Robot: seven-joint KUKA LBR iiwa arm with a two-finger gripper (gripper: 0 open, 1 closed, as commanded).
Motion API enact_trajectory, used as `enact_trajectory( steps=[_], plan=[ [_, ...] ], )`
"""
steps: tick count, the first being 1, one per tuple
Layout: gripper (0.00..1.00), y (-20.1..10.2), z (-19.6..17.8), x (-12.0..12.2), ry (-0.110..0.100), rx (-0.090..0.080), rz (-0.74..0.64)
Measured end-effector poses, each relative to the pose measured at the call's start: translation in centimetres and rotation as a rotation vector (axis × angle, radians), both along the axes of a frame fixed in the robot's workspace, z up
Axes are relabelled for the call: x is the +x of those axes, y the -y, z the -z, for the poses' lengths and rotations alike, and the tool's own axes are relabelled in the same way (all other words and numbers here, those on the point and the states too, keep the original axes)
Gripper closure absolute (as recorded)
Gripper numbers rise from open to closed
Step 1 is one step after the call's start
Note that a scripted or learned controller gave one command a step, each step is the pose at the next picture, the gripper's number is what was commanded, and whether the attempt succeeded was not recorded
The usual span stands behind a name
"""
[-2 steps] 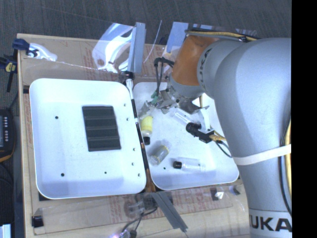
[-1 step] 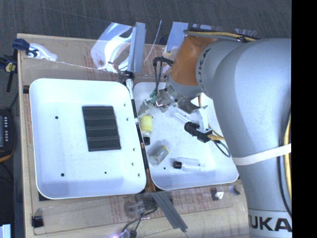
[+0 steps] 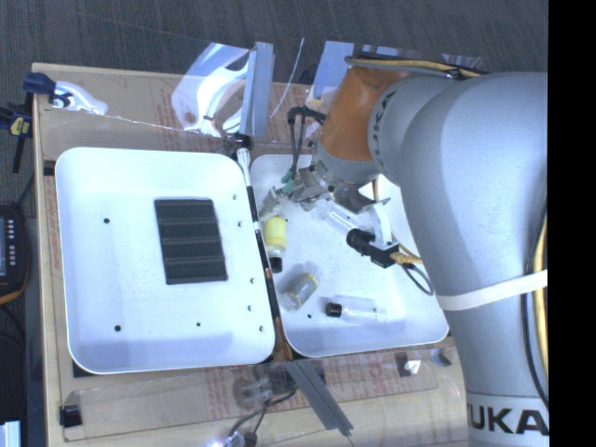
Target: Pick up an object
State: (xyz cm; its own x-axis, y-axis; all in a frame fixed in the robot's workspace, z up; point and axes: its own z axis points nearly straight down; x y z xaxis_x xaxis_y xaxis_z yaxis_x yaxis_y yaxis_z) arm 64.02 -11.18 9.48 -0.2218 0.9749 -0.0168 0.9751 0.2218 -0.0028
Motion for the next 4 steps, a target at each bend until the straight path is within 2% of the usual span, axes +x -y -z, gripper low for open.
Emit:
enact_trajectory(
  steps=[1, 2, 3, 4],
  plan=[
    [0.0, 6.9, 0.2, 1.7, -0.001, 0.017, -0.036],
    [0.0, 9.9, -2.3, -4.5, -0.004, 0.017, -0.15],
    [0.0, 2.3, 0.4, -11.1, -0.007, 0.019, -0.2],
    [0.0, 9.2, -1.4, -7.9, -0.003, 0.016, -0.263]
  ],
)
